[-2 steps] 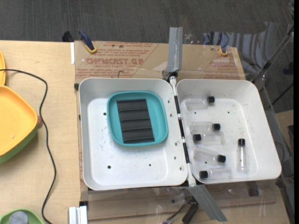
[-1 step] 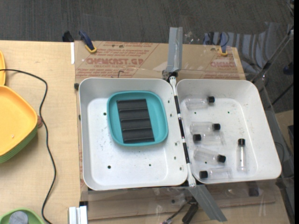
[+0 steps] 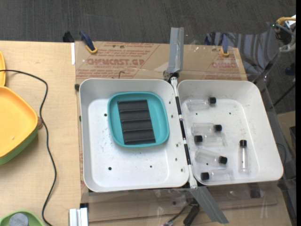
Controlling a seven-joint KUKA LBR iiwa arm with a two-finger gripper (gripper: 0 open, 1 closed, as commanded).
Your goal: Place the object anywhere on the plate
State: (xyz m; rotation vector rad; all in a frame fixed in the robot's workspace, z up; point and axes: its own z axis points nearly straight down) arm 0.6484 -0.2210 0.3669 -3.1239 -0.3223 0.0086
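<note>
The teal plate (image 3: pixel 161 121) lies in the left bin (image 3: pixel 96 149), toward that bin's far side, with a dark ribbed slab (image 3: pixel 136 121) (black, four ridges) resting on it. The clear vials (image 3: pixel 207 127) with black caps lie scattered in the right bin (image 3: pixel 263 126), apart from the plate. Stacked yellow dishes (image 3: pixel 14 126) sit on the bench, well left of both bins.
</note>
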